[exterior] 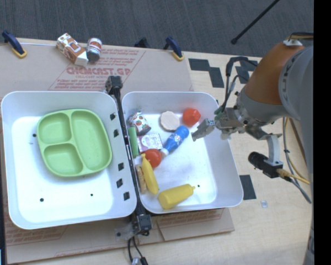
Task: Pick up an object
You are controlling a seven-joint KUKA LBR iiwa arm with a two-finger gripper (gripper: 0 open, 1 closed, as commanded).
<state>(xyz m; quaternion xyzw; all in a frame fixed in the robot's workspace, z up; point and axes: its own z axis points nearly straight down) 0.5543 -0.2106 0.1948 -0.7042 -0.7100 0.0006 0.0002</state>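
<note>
gripper poised at right bin rim, finger state cannot be told, blue bottle near, nothing gripped

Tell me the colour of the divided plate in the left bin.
Light green; the divided plate shows plainly in the camera view.

**One high camera, tilted down on both bins**

I work from a single fixed view, set above the bench and looking down at a slant. Taking the black divider between the bins as my landmark, the left bin and right bin fall on either side of it, both whole in frame. The arm enters right of it (far enough back that dark floor shows beyond).
</note>
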